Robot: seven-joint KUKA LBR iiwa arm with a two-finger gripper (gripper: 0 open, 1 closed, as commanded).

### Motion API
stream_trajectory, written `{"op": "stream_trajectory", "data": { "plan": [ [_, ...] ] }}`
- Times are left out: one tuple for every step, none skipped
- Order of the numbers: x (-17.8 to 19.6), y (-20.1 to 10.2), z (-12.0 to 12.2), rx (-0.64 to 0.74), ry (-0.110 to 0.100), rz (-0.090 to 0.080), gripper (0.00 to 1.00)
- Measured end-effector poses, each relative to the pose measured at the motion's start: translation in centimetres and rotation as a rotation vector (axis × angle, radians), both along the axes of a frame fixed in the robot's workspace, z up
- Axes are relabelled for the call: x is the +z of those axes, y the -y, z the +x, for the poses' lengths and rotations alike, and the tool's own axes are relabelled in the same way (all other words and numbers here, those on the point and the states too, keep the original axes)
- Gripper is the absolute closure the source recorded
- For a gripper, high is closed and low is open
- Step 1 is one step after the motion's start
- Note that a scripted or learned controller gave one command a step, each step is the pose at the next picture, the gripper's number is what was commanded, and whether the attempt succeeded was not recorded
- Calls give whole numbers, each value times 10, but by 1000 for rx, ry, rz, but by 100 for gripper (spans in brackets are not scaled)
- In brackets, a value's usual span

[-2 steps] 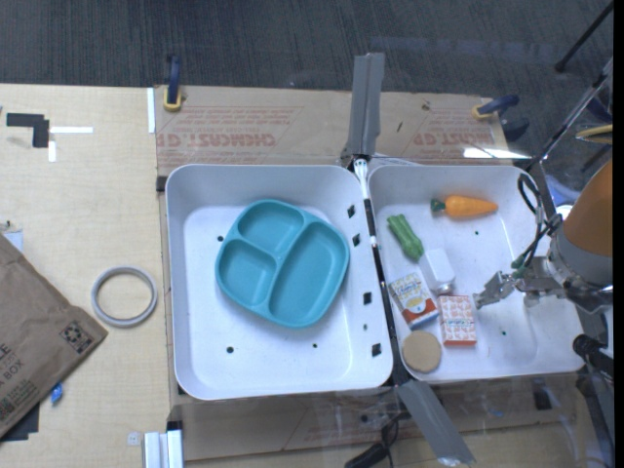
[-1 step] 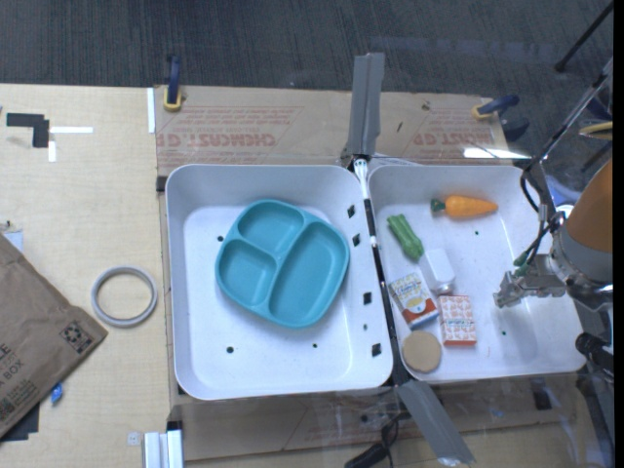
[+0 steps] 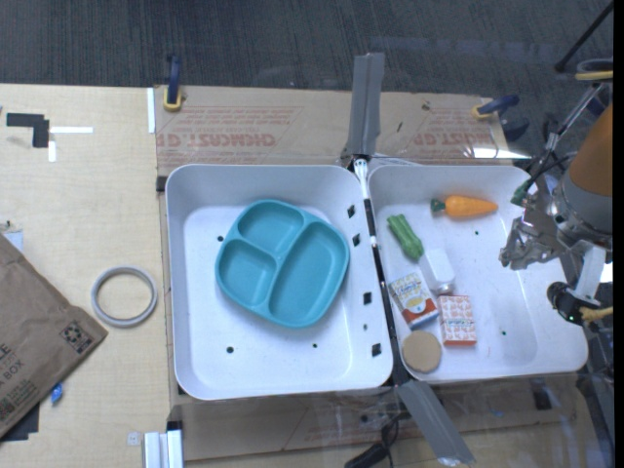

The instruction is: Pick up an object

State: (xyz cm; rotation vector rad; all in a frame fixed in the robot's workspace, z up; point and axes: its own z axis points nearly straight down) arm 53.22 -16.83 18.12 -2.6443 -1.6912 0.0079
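Hand (image 3: 526,247) over right bin's (image 3: 507,354) right edge, grip state impossible to tell. Nearby: carrot (image 3: 466,206), green vegetable (image 3: 405,236), two small cartons (image 3: 436,310).

Right bin (image 3: 546,359): floor right of the red carton (image 3: 457,320) lies open. Carrot (image 3: 466,206), green vegetable (image 3: 405,236) and cartons crowd the divider (image 3: 373,261) side.

Blue plate (image 3: 283,261) smooth matt plastic; white bins (image 3: 195,291) glossy plastic; bench (image 3: 78,193) pale wood, probably laminate.
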Motion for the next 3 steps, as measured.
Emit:
{"op": "stream_trajectory", "data": {
  "plan": [
    [-52, -11, -17, 284, -1, 4, 100],
    [-92, 42, -55, -40, 0, 3, 100],
    [-92, -2, -55, -110, -1, 3, 100]
  ]
}}
